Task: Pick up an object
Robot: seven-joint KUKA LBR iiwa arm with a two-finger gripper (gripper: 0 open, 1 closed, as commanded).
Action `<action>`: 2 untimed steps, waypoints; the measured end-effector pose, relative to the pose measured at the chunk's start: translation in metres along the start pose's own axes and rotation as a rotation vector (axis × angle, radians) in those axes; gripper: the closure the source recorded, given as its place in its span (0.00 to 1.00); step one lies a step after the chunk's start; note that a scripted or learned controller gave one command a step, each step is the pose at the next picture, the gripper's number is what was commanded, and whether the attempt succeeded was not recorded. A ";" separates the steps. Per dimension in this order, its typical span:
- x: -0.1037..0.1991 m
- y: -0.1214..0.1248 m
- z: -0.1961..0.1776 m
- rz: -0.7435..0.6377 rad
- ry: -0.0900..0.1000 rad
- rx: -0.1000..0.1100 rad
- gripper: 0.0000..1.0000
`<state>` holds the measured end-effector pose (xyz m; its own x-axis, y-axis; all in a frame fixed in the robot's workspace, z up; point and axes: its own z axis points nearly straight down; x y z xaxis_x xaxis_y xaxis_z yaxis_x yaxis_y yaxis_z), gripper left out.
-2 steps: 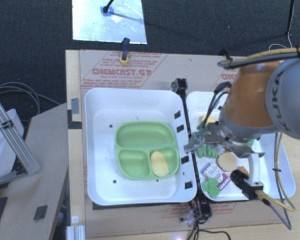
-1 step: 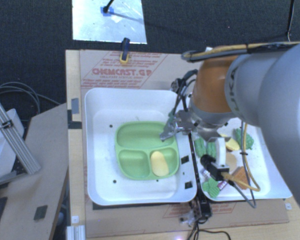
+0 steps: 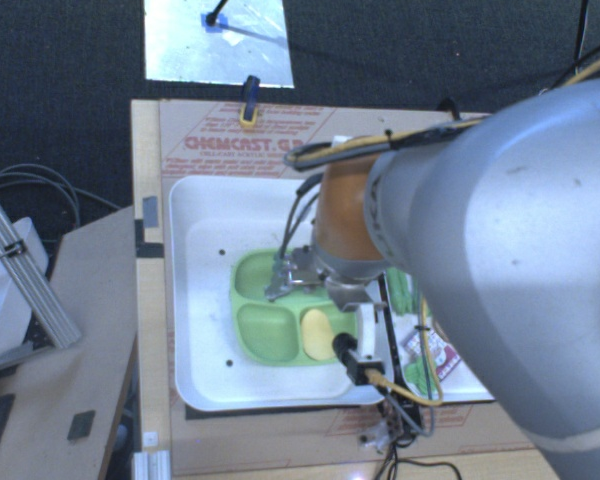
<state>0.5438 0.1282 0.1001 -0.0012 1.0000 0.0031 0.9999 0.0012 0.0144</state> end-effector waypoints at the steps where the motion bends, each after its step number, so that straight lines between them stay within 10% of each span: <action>1: 0.072 -0.026 -0.064 -0.011 0.002 0.010 0.00; 2: 0.067 -0.025 -0.071 -0.007 -0.001 0.014 1.00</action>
